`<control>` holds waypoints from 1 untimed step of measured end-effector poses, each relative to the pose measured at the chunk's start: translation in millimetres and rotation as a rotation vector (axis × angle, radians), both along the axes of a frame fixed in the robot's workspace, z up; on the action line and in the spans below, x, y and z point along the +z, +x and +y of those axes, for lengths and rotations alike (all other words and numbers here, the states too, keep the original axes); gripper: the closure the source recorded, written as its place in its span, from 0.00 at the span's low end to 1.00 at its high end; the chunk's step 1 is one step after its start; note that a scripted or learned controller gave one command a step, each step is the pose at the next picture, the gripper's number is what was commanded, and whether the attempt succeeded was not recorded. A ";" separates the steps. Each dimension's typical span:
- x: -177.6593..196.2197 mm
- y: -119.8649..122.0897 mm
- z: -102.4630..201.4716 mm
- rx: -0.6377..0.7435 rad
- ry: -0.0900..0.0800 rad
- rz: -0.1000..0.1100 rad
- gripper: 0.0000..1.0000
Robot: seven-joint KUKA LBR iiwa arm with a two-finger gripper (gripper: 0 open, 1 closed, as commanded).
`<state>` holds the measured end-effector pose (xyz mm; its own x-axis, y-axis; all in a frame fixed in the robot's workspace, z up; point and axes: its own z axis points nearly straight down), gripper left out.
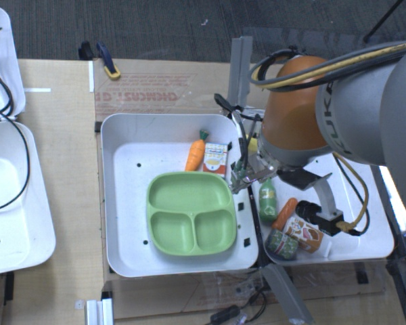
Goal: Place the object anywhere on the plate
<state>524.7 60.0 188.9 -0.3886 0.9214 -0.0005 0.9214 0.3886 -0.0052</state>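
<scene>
**Tool at the bin divide, nothing yet on the plate**

Camera view: The grey arm [352, 107] reaches in from the right, and its tool [245, 175] hangs over the wall between the two white bins. Whether it is released, clenched or grasping anything cannot be told here; the wrist hides most of it.

Just left of the tool, in the left bin [122, 181], lies the green plate [191, 213], its three compartments bare. Beyond the plate, left of the tool and above it in the picture, a carrot [195, 153] and a small juice carton [216, 157] rest side by side.

Right of the tool and below it, in the right bin [365, 246], sit a green bottle [267, 202], a second carrot [285, 212] and a printed packet [303, 234], bunched together.

Judging by this, the pick step is in hand. The next move calls for a sure grasp on one item, then a short carry leftward over the plate.
</scene>
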 end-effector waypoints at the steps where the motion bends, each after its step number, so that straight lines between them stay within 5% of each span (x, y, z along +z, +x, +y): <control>1: 0.4 -37.1 4.7 0.117 0.001 0.001 1.00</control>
<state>487.6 64.7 189.3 -0.4939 0.8695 0.0013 0.8695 0.4939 -0.0059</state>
